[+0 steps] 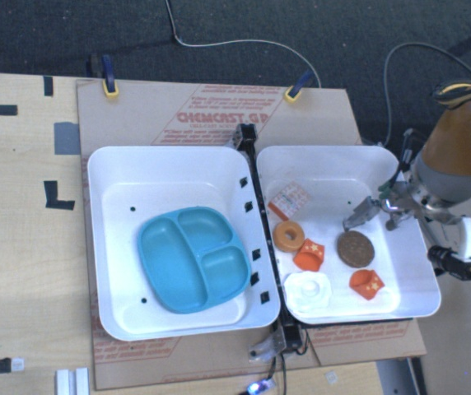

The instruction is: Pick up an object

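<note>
End effector (pixel 366 214) is hovering in the right white bin (pixel 412 307), can't tell if it's open; I see the round brown disc (pixel 356 248) just below it.

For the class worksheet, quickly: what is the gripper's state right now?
Gripper: open or shut cannot be told; it hangs over the right bin, just above the brown disc, with nothing seen held.

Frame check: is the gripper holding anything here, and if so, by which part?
Nothing is held. The gripper hangs over the right bin, above and left of the brown disc, with no object between its fingers.
</note>
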`<state>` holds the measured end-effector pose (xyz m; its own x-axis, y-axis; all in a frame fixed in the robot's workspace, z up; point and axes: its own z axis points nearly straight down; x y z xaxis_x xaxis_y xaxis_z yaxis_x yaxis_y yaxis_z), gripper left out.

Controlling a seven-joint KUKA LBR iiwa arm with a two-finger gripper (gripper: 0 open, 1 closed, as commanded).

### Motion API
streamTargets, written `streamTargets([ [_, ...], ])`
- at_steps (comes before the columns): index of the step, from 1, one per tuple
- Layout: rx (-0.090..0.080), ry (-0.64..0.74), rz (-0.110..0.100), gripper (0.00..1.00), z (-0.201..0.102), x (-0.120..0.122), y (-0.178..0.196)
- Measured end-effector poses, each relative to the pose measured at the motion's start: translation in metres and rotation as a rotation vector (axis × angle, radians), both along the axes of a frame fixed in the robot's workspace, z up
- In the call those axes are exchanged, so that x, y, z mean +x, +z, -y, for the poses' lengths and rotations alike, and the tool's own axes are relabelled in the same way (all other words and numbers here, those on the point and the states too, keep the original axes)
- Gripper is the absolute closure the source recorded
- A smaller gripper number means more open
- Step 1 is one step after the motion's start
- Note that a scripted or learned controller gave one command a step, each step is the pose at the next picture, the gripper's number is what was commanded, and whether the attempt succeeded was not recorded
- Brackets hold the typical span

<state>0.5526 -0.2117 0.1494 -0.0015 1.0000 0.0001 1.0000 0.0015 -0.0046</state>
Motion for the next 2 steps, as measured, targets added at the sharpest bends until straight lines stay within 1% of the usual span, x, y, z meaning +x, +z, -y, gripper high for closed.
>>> streamTargets([
  [1,0.001,0.000,-0.002,0.00,-0.0095,-0.0074,-0.0541],
  [2,-0.002,0.000,0.005,0.00,-0.0097,-0.0069,-0.0641],
])
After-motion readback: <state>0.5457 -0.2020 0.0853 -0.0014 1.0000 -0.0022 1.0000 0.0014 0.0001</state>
